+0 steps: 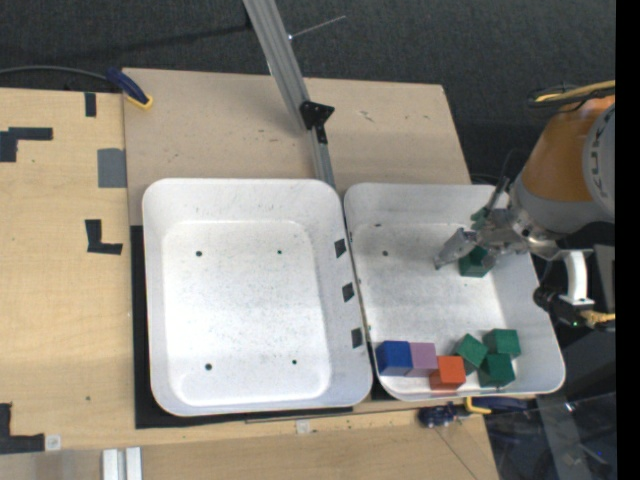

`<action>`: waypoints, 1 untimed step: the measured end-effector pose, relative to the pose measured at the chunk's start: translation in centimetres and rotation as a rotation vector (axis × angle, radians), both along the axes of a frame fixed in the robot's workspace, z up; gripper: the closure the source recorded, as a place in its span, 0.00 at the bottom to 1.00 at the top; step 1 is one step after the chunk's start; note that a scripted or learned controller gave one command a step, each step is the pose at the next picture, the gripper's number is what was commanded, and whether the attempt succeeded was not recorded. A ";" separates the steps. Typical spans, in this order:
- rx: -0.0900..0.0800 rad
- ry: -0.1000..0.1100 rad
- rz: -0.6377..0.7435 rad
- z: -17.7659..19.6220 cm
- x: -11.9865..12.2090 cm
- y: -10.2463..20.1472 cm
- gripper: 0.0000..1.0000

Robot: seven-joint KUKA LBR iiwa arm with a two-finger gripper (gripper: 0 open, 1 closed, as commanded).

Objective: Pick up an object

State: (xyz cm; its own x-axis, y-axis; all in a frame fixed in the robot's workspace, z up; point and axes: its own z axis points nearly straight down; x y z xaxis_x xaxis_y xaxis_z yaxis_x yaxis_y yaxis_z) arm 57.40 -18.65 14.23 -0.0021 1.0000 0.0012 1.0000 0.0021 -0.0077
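My gripper (472, 250) hangs over the upper right part of the right bin (400, 268), below the arm's orange band. A dark green block (476, 262) sits right at the gripper's tip, partly covered by it; I cannot tell whether it is gripped or resting on the bin floor. Along the right bin's front edge lie a blue block (394, 357), a lilac block (423, 356), an orange block (450, 371) and three green blocks (489, 356).
The left bin (240, 298) stands beside the right one, its inner wall touching it. A grey metal post (285, 58) slants down from the top to the bins' shared back corner. A black and white fitting (570, 293) sits at the right bin's right rim.
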 end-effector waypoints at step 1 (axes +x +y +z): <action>-0.001 -0.006 0.001 1.4 0.2 0.0 1.00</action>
